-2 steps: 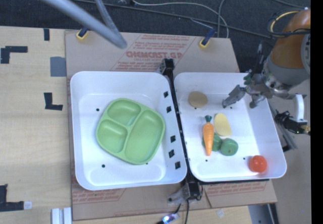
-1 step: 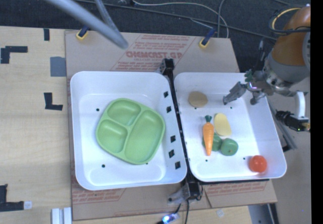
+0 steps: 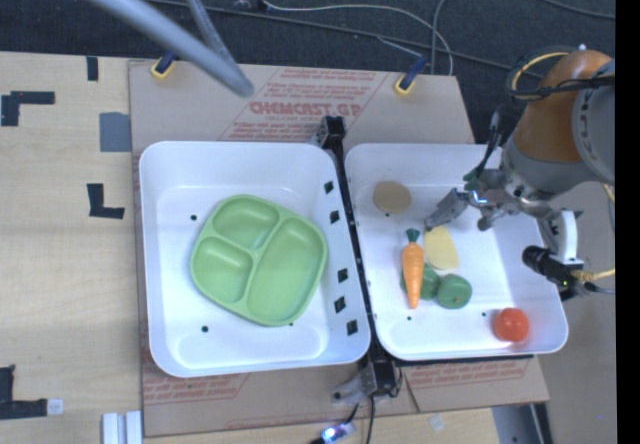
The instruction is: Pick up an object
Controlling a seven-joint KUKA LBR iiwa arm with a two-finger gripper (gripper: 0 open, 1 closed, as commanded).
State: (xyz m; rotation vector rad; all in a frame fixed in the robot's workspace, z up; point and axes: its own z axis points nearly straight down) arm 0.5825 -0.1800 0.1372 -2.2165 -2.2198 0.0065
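Objects for picking, all in right bin [image 3: 520, 337]: carrot [image 3: 411, 273] at centre, upright; pale yellow piece [image 3: 441, 249] touching at 2 o'clock of carrot; green piece [image 3: 452, 291] at 4 o'clock; tan disc [image 3: 392, 197] at 12; red ball [image 3: 511, 324] near 5 o'clock corner. Green divided plate [image 3: 259, 258] in left bin [image 3: 165, 232]. Gripper [image 3: 462, 210] over right bin at 1 o'clock, fingers spread, holding nothing.

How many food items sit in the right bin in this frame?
5: a tan disc at the upper left, a carrot, a yellow piece and a green piece clustered mid-bin, a tomato at the lower right. Others may be hidden.
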